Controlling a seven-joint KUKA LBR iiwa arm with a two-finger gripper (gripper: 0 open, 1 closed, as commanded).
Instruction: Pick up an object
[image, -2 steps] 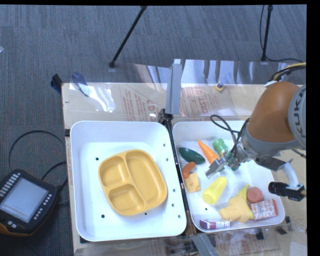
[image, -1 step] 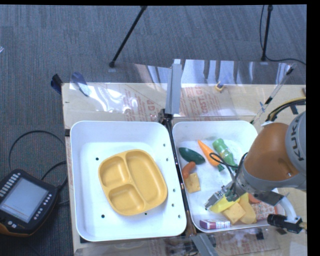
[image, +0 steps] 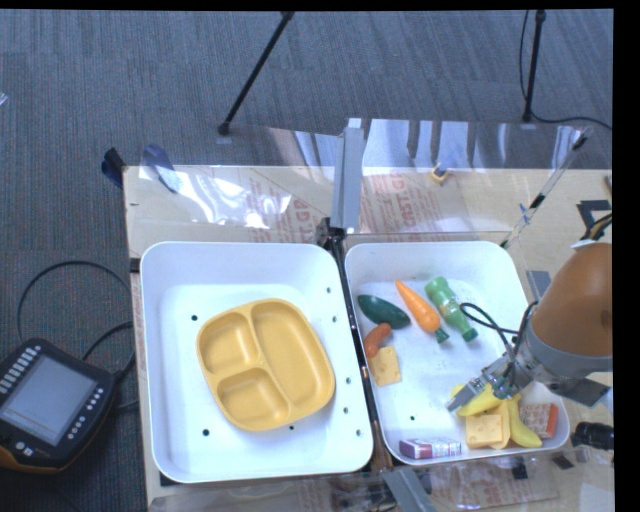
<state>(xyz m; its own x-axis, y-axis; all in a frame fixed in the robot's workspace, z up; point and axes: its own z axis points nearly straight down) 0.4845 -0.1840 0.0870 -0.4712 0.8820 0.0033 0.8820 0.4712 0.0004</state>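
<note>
Down in the right bin (image: 500, 262), near its front corner, the gripper (image: 478, 394) sits right on a yellow banana (image: 487, 402); whether the jaws are clenched on it, I cannot tell. Left bin (image: 170, 300) holds a yellow tray (image: 265, 363).

Grey carpet (image: 150, 80) surrounds the desk (image: 200, 200); 2 stand legs (image: 255, 75) at 12 o'clock, a pendant (image: 45, 405) at 8.
</note>
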